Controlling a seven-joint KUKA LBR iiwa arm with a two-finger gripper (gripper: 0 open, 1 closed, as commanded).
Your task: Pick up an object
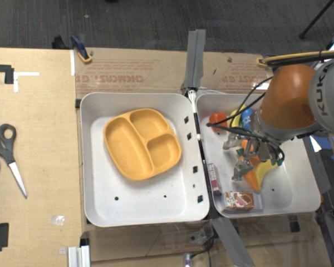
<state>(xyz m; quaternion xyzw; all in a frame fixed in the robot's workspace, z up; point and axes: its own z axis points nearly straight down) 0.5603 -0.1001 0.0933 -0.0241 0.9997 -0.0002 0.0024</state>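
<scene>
A: On the bench (33, 149), biggest first?

B: Two white bins side by side. Left bin (139, 210) has a yellow divided plate (142, 143), three compartments, sitting toward the upper middle, tilted a bit. Right bin (289, 196) has the clutter.

A: Arm?

B: Grey arm with the orange band (286, 102) comes in from the right, hangs over the right bin, covers its upper middle. Gripper (242, 168) points down into the pile.

A: Fingers open or closed?

B: Can't tell. Metal parts and cables blur together at the tip. No object clearly between them.

A: Objects in the right bin?

B: Yellow banana-like piece (263, 172) right beside the gripper tip, touching or nearly, can't say which. Orange bit (251, 183) just below it. Red round thing (217, 118) near the top left corner of that bin, yellow and blue item (240, 117) next to it, partly under the arm. Small brown-red packet (239, 201) flat near the bottom wall. Thin pink-red stick (213, 178) along the left wall.

A: Outside the bins?

B: Cardboard sheet (133, 71) behind them, scissors (8, 154) on the bench far left, blue clamp (80, 48) at the cardboard's top left corner.
</scene>
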